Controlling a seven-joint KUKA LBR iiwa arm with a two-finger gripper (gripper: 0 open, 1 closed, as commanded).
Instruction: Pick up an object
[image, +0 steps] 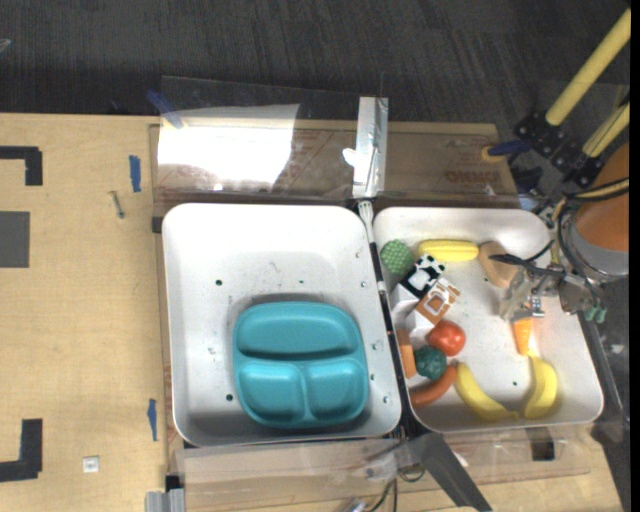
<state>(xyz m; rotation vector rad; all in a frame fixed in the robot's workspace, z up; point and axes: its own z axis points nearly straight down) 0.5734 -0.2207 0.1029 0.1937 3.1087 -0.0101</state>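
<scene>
Glossy curved banana (497, 392), smooth tomato (447, 338)

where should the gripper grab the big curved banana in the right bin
Probably at the curved banana's mid-bend, coming straight down with fingers across its narrow width. It lies flat on the bin floor, and the red pepper crowds its left end.

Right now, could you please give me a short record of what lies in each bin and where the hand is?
left bin: one teal divided plate
right bin: small banana, large curved banana, tomato, green ball, carrot, checkered cube, other small toys
hand: over the right bin's right side, above the carrot
grip: cannot tell
</scene>
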